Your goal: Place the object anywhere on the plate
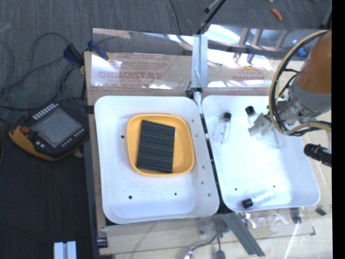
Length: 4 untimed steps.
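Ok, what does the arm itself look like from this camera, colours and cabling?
The arm has an orange band above a grey wrist section. Black and yellow cables loop around its left side. The gripper below is pale grey and blurred, so no markings can be read.

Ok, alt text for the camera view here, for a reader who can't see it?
A dark ribbed block lies on a yellow plate in the left white bin. The gripper hangs over the right bin, which holds clear vials with black caps.
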Each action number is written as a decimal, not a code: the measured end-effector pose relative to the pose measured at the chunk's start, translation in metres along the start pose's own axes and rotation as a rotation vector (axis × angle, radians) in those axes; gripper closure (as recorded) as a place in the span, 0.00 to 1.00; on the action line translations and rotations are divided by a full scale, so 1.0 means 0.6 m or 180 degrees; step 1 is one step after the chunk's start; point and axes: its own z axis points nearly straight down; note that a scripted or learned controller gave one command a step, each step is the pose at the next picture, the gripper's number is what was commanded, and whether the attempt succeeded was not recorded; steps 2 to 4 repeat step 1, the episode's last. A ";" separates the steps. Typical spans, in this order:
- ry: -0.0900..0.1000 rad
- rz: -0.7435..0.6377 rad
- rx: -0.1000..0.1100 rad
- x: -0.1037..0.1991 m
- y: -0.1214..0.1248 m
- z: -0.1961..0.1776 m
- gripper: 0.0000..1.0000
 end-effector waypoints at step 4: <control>0.0000 0.0000 0.0000 0.000 0.000 0.000 0.00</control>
